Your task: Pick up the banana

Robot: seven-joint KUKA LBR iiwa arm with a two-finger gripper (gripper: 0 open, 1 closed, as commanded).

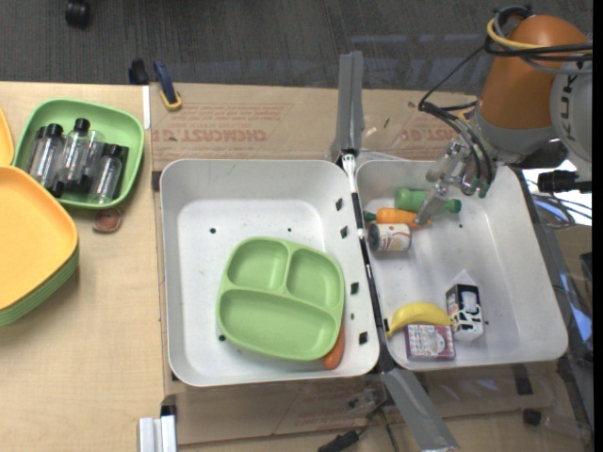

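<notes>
The banana (419, 315) lies at the front of the right bin (528, 281), touching a pink box (430, 342). The gripper (429, 213) (whether open or closed, I cannot tell) hangs well apart, near a carrot (396, 217).

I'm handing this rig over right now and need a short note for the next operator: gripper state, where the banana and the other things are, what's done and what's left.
Gripper: hangs low over the far part of the right bin, by the green item and the carrot. It holds nothing that I can see.
Banana: lies at the near end of the right bin, against the pink packet, beside the small black-and-white carton. A can lies between it and the gripper.
Left bin: green divided plate.
Done: nothing; banana untouched.
Left: move toward the near end, grasp and lift it.
</notes>
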